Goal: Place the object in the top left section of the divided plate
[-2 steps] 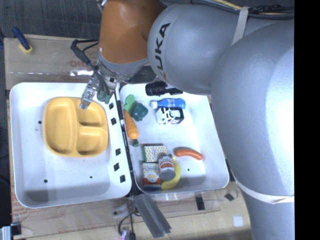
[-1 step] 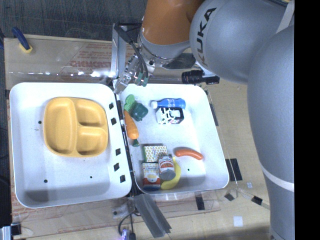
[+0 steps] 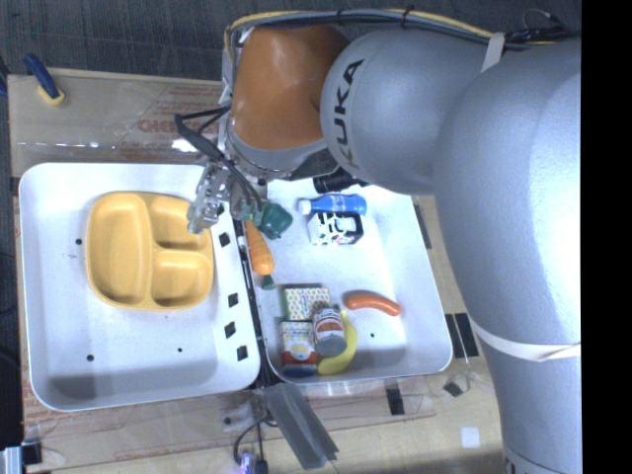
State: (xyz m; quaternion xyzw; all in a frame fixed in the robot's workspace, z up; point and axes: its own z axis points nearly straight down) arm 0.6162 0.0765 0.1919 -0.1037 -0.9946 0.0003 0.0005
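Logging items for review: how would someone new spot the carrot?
Look in the right white bin, along its left wall beside the divider. The carrot lies there lengthwise below a teal object: orange and tapered, straighter and nearer the wall than the sausage.

The grey arm (image 3: 395, 107) bears the black lettering "KUKA" on its rounded housing; print on the small packages is too blurred to read.

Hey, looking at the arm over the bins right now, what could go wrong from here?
1. The tool hangs over the yellow divided plate's right rim, near the wall between the bins; lowering there could strike the rim or tip the plate.
2. The carrot lies against that wall in the right bin, beside a teal object, so a grasp there may be cramped.
3. What the tool carries, if anything, is unclear, so a release may place nothing.
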